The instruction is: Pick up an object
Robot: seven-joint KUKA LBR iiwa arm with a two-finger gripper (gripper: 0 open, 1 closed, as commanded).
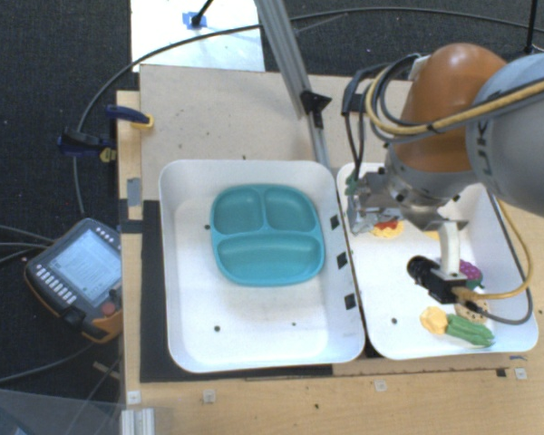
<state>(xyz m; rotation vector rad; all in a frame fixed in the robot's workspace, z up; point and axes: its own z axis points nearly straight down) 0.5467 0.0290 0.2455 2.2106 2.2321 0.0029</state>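
My gripper (pixel 364 216) hangs over the back left part of the right bin (pixel 381 324), close to the wall between the two bins. Just to its right lies a small yellow and red object (pixel 389 229), partly covered by the wrist. Nothing shows between the fingers. Near the bin's front right corner lie a yellow object (pixel 433 319) and a green object (pixel 471 333), touching each other. A purple object (pixel 471 269) sits a little behind them, by the right wall.
The left bin (pixel 186 270) holds a teal divided plate (pixel 267 235) in its back half. A teach pendant (pixel 77 275) lies off the bench to the left. A grey pole (pixel 286 43) slants across the back of the bench.
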